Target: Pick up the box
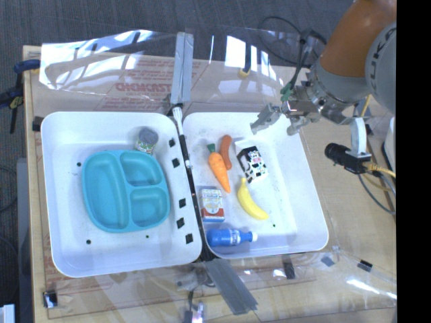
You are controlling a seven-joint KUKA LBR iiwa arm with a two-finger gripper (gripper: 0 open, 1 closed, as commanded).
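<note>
Jaws stand spread wide with nothing between them; the gripper (281, 121) hangs over the far right corner of the right bin (306, 180).

Taking the box (213, 204) as landmark, nearest the viewer a blue bottle (229, 237) lies just in front of it, on its side. The box itself, small with a red and white face, sits against the bin's left wall, well apart from the jaws and nearer the viewer than they are. Right of the box lies a banana (251, 202). Beyond the box lie an orange carrot (218, 169), a reddish sausage-shaped piece (226, 151) and a black and white carton (252, 163). Left of the box, the left bin (60, 153) holds a teal divided tray (124, 190) and, farther back, a small can (147, 140).
</note>
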